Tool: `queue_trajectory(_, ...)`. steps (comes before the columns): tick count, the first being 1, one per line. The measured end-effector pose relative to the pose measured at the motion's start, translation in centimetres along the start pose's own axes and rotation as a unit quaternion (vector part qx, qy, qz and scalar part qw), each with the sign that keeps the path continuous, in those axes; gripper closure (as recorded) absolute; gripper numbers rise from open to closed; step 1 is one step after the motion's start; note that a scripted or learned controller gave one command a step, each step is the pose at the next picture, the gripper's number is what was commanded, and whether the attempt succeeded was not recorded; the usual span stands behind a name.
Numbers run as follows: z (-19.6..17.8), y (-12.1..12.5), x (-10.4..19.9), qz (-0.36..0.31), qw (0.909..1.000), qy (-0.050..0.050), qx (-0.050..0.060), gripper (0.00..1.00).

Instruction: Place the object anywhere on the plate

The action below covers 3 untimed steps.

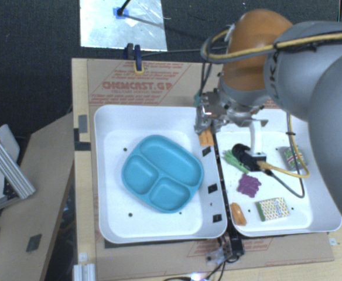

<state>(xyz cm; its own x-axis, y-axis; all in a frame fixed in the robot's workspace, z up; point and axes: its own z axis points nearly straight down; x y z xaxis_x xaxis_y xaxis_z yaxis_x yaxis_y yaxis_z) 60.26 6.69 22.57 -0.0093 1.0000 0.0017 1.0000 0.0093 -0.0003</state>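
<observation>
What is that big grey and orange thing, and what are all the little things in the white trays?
That is a robot arm, grey with an orange band, reaching in from the right. One camera above the bench looks down on it at a slant. At the arm's end is its gripper, hanging over the line where the two white bins meet. A small orange object sits right at its tip; I cannot tell whether the jaws are gripping it. The left bin holds a blue plate with three sections. The right bin holds small toys: a purple bunch of grapes, a green piece, an orange piece and a patterned box.
</observation>
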Motion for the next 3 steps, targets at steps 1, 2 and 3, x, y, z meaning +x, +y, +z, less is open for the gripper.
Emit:
queue_trajectory(1, 0.7, -1.8, 5.9, 0.000, 1.0000, 0.000, 0.000, 1.00)
queue_trajectory(2, 0.0, -3.9, 10.7, 0.000, 1.0000, 0.000, 0.000, 1.00)
queue_trajectory(3, 0.0, -3.8, 10.4, 0.003, 1.0000, -0.001, 0.000, 0.00)
